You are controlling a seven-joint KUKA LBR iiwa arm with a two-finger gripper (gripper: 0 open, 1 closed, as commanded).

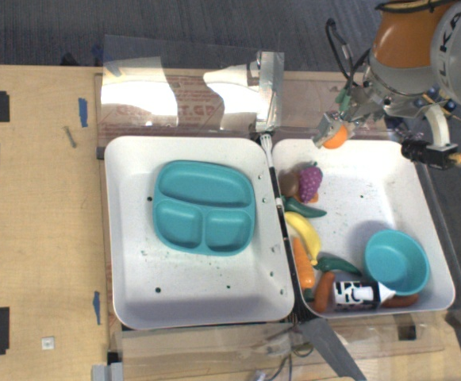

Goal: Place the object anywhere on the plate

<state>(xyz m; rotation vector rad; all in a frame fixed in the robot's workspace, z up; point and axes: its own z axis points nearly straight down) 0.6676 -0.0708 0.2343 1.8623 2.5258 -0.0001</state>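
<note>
A teal three-compartment plate lies in the left bin. My gripper hangs over the back edge of the right bin, shut on a small orange object that shows between its fingers. The gripper and the orange object are well to the right of the plate and above the bin floor.
Along the right bin's left wall lie purple grapes, a banana, a carrot and green pieces. A teal bowl and a black-and-white bottle sit at the front right. A clear panel stands behind the left bin.
</note>
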